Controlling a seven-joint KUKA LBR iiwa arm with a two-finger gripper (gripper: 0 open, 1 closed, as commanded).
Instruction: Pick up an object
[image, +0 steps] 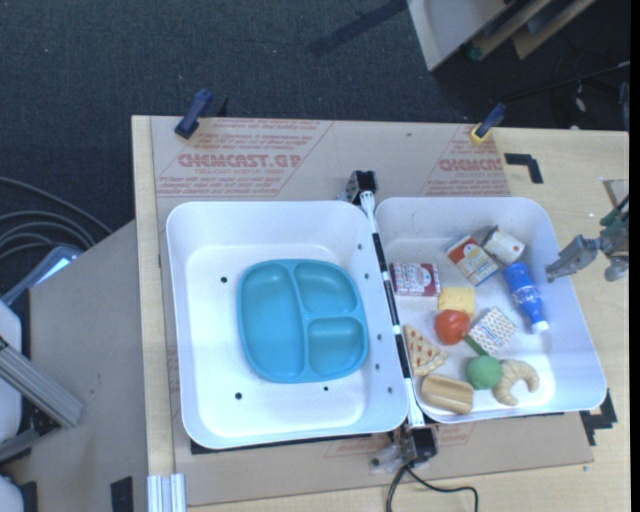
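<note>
Pincer (570, 257) sits at the right bin (570, 330) edge (grip unclear); drop straight onto 1 toy, the blue bottle (524, 293).

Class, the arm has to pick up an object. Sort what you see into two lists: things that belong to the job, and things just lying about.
Belongs to the job:
gripper at the right bin's edge
right bin
blue bottle
tomato
croissant
bread roll
pizza slice

Just lying about:
left bin
blue divided plate
blue clamp
yellow clamp
</note>
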